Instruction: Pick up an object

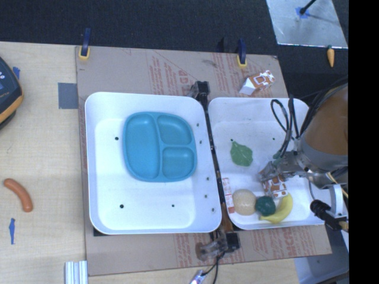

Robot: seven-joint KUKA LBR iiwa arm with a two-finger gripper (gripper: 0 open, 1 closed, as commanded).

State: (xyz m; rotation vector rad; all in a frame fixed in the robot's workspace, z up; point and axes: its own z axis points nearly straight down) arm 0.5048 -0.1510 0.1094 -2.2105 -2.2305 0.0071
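Note:
My gripper (pixel 271 173) hangs low over the right bin (pixel 249 112), reaching in from the right, just above a small red-and-white carton (pixel 276 188). Along the bin's front wall lie a beige ball (pixel 243 201), a dark green ball (pixel 265 205) and a yellow banana (pixel 284 210), close together. A green leafy piece (pixel 241 154) lies alone near the bin's middle, left of the gripper. Whether the carton is touched cannot be told.
The left bin (pixel 100 176) holds a blue divided plate (pixel 160 147). Outside the bins, a second small carton (pixel 257 83) lies on the cardboard behind the right bin. An orange sausage (pixel 19 194) and a dark device (pixel 8 90) sit far left on the bench.

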